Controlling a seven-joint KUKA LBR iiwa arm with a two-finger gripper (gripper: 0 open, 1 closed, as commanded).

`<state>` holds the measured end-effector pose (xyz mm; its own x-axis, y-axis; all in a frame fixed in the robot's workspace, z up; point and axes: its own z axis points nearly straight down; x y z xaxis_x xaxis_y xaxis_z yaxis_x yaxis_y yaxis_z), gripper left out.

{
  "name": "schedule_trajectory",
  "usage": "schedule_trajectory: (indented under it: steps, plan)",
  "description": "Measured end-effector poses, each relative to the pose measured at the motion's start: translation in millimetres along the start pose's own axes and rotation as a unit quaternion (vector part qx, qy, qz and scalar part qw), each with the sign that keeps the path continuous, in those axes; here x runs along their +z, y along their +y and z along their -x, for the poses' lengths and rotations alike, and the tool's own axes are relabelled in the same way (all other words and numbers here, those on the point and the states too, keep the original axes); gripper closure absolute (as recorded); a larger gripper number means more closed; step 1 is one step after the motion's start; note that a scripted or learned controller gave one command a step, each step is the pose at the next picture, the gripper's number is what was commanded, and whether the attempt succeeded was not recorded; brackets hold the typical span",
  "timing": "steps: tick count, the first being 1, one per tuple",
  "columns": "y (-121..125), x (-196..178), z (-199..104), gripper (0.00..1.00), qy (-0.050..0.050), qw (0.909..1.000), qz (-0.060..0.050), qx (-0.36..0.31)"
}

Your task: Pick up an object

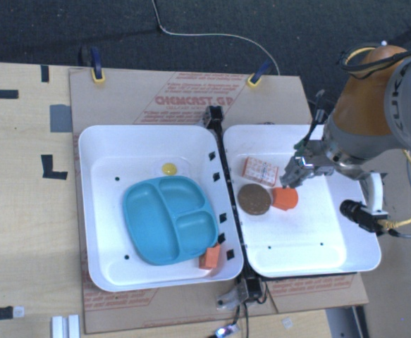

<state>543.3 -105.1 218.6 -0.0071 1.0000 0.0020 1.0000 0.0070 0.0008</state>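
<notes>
Item: gripper (292,177) over right bin (346,259), just above orange block (285,199); I cannot tell its finger state. Risk: brown disc (254,199) touching block, may spoil my grasp.

Dark carpet (64,13) lies toward twelve o'clock; the wooden bench (22,210) bears black tape marks (50,167) toward nine.

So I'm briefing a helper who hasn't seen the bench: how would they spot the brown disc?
Look in the right-hand white bin, the one the arm reaches into. Near its left wall lies the brown disc, just below a small pink-and-white packet and touching an orange block on its right. It is the one round, flat, dark thing there.
</notes>
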Motion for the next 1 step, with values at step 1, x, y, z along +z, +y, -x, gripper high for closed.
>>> schedule_trajectory:
  steps: [1]
  plan:
    - [4.6,-9.3,-54.6,1.0,0.0,1.0,0.0,0.0]
